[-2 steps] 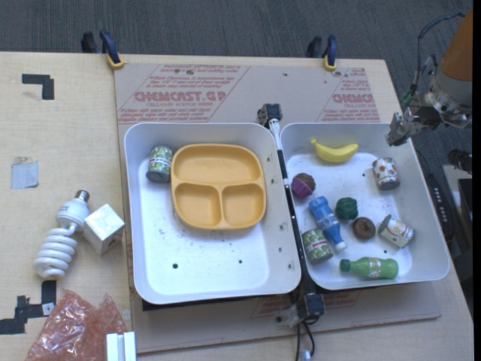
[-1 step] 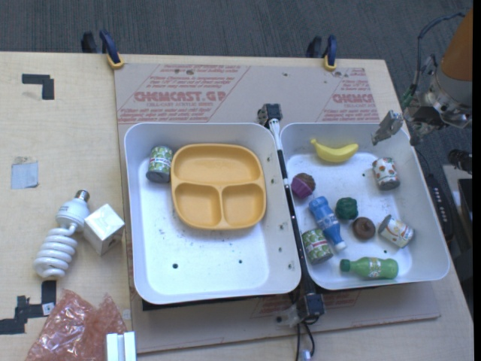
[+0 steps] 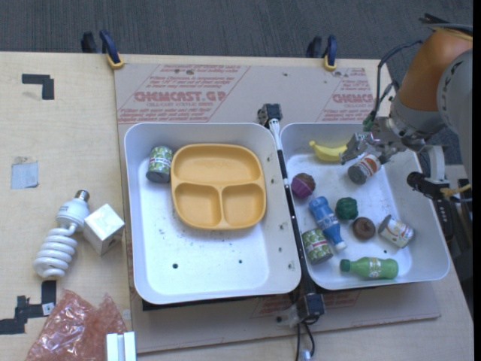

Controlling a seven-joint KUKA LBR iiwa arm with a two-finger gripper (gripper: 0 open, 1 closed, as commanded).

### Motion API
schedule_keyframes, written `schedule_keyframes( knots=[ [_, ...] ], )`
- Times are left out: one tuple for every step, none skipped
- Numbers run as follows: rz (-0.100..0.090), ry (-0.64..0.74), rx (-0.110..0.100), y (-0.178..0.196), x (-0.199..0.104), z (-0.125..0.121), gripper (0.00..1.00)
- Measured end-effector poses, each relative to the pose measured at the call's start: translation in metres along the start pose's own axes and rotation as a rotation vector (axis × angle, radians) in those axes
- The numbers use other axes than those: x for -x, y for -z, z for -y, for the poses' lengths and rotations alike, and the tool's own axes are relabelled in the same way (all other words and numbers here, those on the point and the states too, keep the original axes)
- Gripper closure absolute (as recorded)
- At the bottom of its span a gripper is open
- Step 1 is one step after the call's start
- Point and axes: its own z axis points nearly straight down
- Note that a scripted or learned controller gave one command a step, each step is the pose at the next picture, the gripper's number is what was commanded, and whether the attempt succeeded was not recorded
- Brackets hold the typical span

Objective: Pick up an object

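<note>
Gripping cylindrical can [image 3: 363, 168], end effector [image 3: 368, 150]

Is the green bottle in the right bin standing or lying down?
Lying down: the green bottle rests on its side along the right bin's near wall, cap pointing left.

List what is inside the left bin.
The left bin holds a yellow divided tray with three bare compartments, and a small green-labelled can beside the tray's left edge. The bin floor under the tray is covered.

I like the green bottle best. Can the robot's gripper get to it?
Probably yes. The green bottle lies on its side near the front of the right bin, with nothing on top. The gripper is at the back, over a small can.
</note>
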Motion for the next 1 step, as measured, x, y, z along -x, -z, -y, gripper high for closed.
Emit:
schedule_keyframes(
  knots=[
    [0.001, 0.002, 0.002, 0.0104, 0.0001, -0.0006, 1.0]
  ],
)
